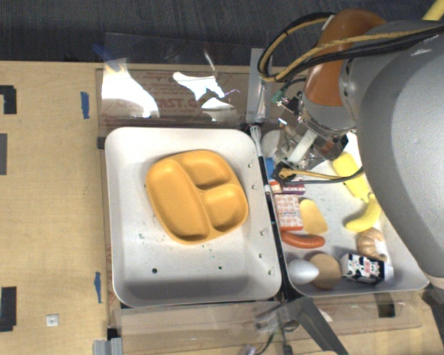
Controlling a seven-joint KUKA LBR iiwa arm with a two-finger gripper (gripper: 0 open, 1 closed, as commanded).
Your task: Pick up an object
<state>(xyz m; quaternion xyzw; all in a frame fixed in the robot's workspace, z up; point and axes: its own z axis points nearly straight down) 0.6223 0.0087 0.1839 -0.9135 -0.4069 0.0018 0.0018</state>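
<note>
1. Camera view, layout: two shallow white plastic bins sit side by side on the table (37, 198). The left bin (133, 272) carries one orange three-compartment plastic tray (196, 194), lying flat near its middle.
2. Camera view, right bin (407, 279): a clutter of small items, namely a yellow banana-shaped toy (362, 217), a pale yellow oval chip-like piece (313, 216), a red sausage-shaped toy (303, 239), a red-and-white printed packet (287, 207), a brown egg-shaped lump (325, 266), a white rounded piece (303, 272) and a small black-and-white carton (366, 268). They are the candidate objects.
3. Arm: the claw (290, 161) is low at the far left corner of the right bin, just beside the dividing wall and above the printed packet. Cannot tell whether it is spread or closed; cables and wrist housing obscure it. Nothing is visibly held.
4. Step, judged: approach or descent for a grasp, no pick confirmed.
5. Next move, judged: settle on one item, likely the packet, close squarely and lift clear of the bin wall.
</note>
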